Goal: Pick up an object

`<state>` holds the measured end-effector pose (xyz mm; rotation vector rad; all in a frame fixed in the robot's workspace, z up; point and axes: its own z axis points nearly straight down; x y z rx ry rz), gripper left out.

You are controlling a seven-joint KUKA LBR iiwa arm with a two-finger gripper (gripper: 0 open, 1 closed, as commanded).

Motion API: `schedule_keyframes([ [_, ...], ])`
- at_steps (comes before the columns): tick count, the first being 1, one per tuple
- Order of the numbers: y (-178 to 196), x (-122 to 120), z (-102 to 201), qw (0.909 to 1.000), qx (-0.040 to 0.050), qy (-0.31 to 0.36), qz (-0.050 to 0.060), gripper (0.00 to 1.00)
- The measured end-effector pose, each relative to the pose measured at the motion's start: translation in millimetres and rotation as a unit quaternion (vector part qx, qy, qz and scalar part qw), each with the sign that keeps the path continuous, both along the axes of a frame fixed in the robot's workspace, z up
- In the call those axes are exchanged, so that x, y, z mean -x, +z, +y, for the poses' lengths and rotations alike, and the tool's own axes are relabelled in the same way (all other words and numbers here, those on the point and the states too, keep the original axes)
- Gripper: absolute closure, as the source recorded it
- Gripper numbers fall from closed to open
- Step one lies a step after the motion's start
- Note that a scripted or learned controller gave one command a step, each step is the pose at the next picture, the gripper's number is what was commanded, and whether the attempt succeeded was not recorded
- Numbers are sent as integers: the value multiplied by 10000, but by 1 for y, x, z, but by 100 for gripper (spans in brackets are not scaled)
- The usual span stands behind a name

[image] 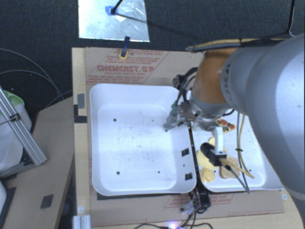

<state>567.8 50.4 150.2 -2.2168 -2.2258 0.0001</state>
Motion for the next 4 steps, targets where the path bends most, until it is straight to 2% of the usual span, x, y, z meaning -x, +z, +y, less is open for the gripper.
schedule_keyframes([
  [1, -18, 1, 11, 9999, 85, -69, -52, 0],
  [2, -8, 1, -2, 9997, 192, -115, -61, 100],
  [4, -10, 1, 1, 9997, 188, -137, -110, 100],
])
